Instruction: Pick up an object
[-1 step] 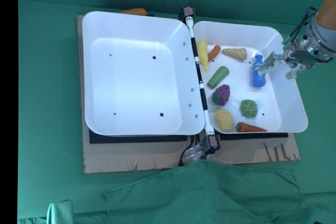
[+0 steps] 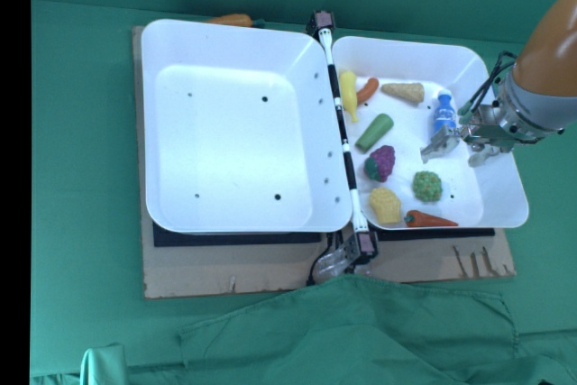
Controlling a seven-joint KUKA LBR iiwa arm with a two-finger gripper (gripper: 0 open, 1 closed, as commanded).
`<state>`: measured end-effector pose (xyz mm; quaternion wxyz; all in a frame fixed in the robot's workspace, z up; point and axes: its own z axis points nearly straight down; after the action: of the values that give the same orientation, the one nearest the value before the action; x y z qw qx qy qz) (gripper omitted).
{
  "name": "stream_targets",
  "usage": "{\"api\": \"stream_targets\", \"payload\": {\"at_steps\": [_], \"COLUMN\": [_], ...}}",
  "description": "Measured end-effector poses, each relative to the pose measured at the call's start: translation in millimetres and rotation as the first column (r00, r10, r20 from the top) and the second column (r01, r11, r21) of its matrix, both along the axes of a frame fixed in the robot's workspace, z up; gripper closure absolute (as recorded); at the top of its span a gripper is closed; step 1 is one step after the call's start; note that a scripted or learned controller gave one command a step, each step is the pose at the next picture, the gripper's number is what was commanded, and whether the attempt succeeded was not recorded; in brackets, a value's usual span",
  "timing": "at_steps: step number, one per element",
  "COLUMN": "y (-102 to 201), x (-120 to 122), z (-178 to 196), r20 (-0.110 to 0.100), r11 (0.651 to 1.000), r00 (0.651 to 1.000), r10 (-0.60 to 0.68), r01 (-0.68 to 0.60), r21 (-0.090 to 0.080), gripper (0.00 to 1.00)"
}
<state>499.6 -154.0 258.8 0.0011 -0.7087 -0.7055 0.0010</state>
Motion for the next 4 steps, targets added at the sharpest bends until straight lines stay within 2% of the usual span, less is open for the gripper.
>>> {"api": "stream_targets", "payload": {"at_steps": [1,2,3,4], "y": [48.9,45.4,44.5,-25.0], "x": [27.0,29.6,30.4,82.7], "z": [-79.6,-61.1,-49.6,-74.8], "r20": [0.010,0.026,0.030,0.015], "r11": [1.000,1.000,1.000,1.000], "r00": [1.000,1.000,1.000,1.000], "r10": [0.004,-0.004,-0.007,-0.001], "r01": [-0.004,0.004,0.007,0.001], "r21": [-0.005,-0.007,-0.008,-0.002], "gripper": [0.00,1.00,1.00,1.00]}}
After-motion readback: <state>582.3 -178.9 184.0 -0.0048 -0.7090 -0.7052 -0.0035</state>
